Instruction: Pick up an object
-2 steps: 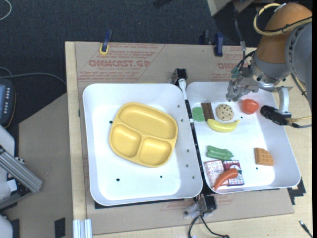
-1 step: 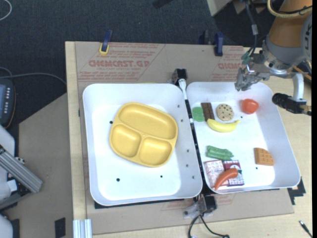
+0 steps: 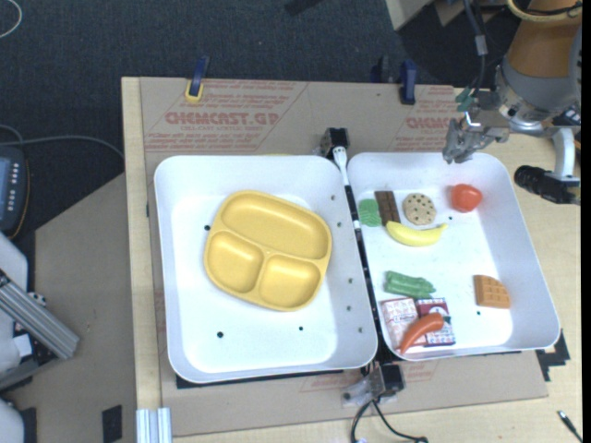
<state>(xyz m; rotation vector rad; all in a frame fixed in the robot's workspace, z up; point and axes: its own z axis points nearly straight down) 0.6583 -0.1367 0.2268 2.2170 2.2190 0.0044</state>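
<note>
The gripper (image 3: 459,148) hung at the upper right of the frame, over the far rim of the right bin (image 3: 531,247), with the grey and orange arm (image 3: 545,35) rising behind it toward the top right corner. Whether the jaws were open or closed could not be told — they were small and blurred against the rim, and nothing showed between them.

In the right bin lay the loose objects: a red tomato (image 3: 465,197) just below and right of the gripper, a round cookie (image 3: 419,209) to its left, a brown chocolate bar (image 3: 387,207) touching a green piece (image 3: 369,212), and a yellow banana (image 3: 415,235) beneath the cookie. Lower in the frame sat a green pepper (image 3: 408,284), a waffle (image 3: 491,292) near the right wall, and a red chili (image 3: 421,329) lying across a printed packet (image 3: 403,314).

The left bin (image 3: 180,247) held a yellow divided plate (image 3: 267,249) — three compartments, tilted slightly. Both bins rested side by side on the cardboard-covered tabletop (image 3: 231,113).
</note>
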